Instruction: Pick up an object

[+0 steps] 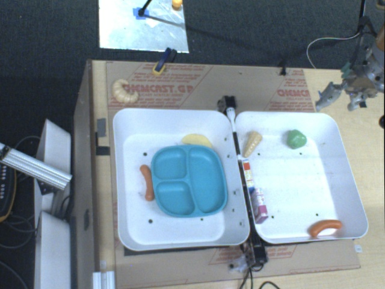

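Left bin (129,161) holding a blue divided plate (188,180), an orange sausage (147,182) along its left edge, a yellow piece (197,140) behind, right bin (343,179) holding a green ball (296,139), a cone (251,142), an orange hotdog (325,227) at the near right corner, claw (344,98) raised over the surface's far right corner, grasping nothing, finger state unclear.

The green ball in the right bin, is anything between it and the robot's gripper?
Nothing visible blocks it. The gripper sits up past the right bin's far corner, and the green ball lies by itself near that corner. The cone is on the ball's other side.
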Motion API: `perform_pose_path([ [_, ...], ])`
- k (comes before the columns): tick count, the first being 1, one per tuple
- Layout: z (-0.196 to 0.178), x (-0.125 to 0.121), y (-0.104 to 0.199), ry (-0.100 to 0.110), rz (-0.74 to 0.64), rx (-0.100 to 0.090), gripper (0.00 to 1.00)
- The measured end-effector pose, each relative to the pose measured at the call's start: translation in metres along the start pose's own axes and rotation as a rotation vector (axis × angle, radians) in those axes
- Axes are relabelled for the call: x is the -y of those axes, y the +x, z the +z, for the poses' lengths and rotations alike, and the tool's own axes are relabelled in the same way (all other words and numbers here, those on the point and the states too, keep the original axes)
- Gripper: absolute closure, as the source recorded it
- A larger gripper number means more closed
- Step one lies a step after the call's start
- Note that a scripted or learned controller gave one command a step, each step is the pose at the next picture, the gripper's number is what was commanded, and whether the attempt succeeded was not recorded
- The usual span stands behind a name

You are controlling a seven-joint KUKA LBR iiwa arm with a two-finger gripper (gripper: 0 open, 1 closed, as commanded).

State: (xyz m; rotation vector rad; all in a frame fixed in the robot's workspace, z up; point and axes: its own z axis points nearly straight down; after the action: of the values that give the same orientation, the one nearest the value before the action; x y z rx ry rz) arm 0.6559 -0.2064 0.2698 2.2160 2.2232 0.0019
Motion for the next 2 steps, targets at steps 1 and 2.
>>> perform_pose_path([
  [1, 0.074, -0.012, 0.024, 0.003, -0.002, -0.002, 0.00],
  [2, 0.135, -0.012, 0.022, 0.003, 0.000, -0.001, 0.00],
])
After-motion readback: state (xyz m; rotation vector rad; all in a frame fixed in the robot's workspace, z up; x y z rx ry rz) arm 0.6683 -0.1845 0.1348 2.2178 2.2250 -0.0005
